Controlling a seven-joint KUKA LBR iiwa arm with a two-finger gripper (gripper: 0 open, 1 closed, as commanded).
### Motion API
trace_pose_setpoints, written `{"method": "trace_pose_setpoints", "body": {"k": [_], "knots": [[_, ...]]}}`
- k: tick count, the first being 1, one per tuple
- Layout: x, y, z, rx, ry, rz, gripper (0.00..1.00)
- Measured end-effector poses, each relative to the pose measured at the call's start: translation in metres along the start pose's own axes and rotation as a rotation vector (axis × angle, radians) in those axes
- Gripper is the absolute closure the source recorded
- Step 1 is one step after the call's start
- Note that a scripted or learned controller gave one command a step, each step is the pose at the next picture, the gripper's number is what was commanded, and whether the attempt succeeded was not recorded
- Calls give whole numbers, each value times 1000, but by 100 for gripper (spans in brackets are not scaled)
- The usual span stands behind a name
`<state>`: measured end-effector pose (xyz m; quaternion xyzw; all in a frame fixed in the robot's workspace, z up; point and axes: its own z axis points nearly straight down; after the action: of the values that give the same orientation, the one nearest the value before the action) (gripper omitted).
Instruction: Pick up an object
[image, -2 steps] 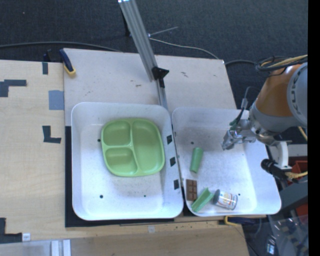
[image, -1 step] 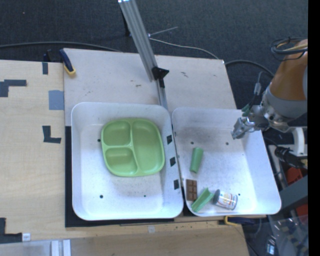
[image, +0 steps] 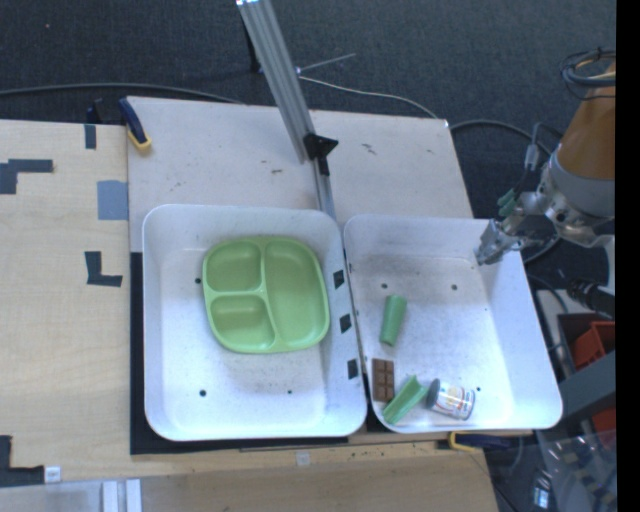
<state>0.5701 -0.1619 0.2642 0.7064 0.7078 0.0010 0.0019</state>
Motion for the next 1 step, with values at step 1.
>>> {"method": "trace_pose_setpoints", "body": {"k": [1], "knots": [[53,-12,15,7,3,-3,100]]}}
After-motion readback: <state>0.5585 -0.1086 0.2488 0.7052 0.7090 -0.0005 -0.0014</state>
